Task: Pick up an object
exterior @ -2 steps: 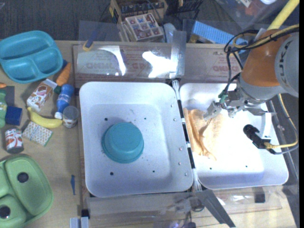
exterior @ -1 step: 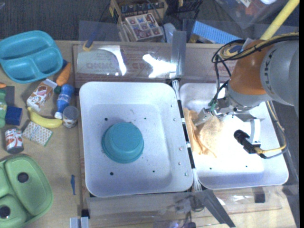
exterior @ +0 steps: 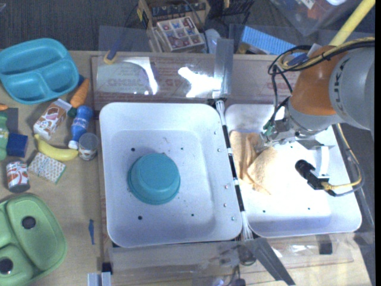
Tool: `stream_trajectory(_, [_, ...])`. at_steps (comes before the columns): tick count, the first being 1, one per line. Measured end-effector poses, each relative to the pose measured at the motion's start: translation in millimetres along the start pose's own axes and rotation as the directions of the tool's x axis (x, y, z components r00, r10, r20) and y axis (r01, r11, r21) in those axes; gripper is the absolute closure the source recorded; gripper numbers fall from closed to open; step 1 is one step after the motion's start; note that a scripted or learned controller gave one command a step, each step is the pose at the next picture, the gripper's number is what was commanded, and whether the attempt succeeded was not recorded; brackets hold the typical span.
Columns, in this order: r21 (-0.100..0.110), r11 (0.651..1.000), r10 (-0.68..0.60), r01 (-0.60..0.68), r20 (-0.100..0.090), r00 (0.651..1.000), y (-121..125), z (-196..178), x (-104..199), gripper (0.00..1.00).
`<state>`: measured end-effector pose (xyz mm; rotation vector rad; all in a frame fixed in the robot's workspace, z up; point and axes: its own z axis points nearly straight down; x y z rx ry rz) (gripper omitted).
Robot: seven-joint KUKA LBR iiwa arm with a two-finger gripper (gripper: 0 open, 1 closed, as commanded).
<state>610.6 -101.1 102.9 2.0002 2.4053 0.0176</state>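
Camera view: arm reaches into right bin [exterior: 309, 216] from the right, gripper [exterior: 271, 133] low over the top edge of a tan cloth [exterior: 255, 159] lying against that bin's left wall. Can't tell whether fingers are open or closed. Teal bowl [exterior: 154, 178] upside down in left bin [exterior: 119, 130].

Left of the bins, the bench carries a blue divided tray [exterior: 37, 69], a banana [exterior: 55, 151], a blue bottle [exterior: 80, 124], a small carton [exterior: 50, 119], and a metal can [exterior: 88, 145]. A green moulded tray [exterior: 28, 243] lies at the near left corner. Behind the bench stands a box of printed cards [exterior: 177, 30].
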Motion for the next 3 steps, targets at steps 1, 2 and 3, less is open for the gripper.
stream_trajectory(1, [0.000,1.000,0.000,0.000,0.000,1.000,0,0,0,0.00])
stream_trajectory(2, [-0.004,1.000,0.004,-0.004,0.002,1.000,1,-11,-2,1.00])
stream_trajectory(3, [0.014,0.998,-0.054,0.054,-0.002,0.999,64,-82,35,1.00])
